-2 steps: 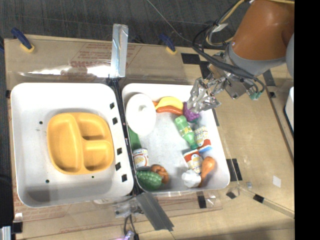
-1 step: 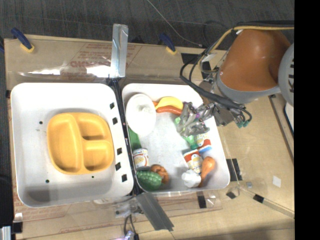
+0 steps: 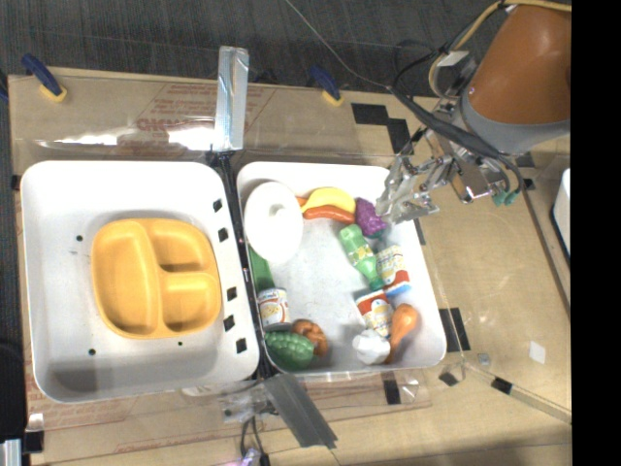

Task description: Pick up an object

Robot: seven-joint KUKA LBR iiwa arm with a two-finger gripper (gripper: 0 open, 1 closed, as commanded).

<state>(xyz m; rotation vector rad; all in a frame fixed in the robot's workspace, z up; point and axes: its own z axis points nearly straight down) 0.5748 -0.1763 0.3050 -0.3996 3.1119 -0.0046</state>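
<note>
Arm poised over the crowded right bin, nothing lifted yet.

Left bin (image 3: 39,260) carries a yellow divided tray (image 3: 155,275), parked clear of the action; the right bin (image 3: 325,270) crowds toy foods, purple grapes (image 3: 370,216) nearest the gripper (image 3: 406,197) hovering at its upper-right rim. Whether it's apart or together, I can't tell through the tangled metalwork.

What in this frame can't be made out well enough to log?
- Gripper, camera view: its metal parts blur together at the right bin's rim, so the finger state is unreadable.
- Purple toy, camera view: whether the gripper touches it is unclear; they overlap.
- Small can, camera view: label too small to read.
- Arm, camera view: cut off by the top edge.
</note>
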